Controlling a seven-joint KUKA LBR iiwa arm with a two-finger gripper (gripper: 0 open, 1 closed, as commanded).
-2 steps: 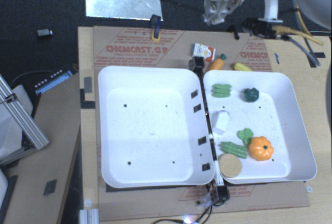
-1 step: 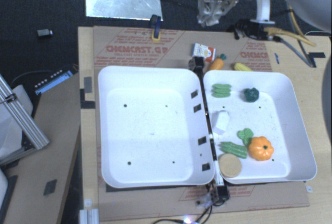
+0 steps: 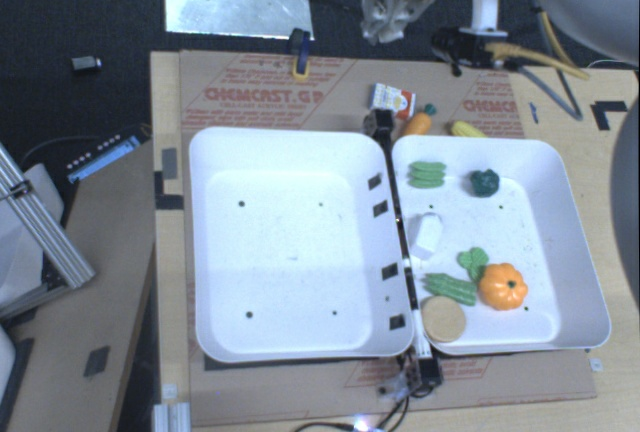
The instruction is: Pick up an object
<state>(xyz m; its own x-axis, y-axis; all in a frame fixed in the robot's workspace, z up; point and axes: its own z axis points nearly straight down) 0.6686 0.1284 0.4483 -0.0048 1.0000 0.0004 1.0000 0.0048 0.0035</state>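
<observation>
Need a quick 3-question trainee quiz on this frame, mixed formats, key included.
1. True or false: the orange pumpkin lies in the left bin.
2. Which item sits nearest the right bin's front-left corner? A) tan round disc B) dark green piece C) white block
3. Fill in: the tool hangs above the bench, beyond the bins' ____ edge.

Key: 1 false; 2 A; 3 far.
</observation>
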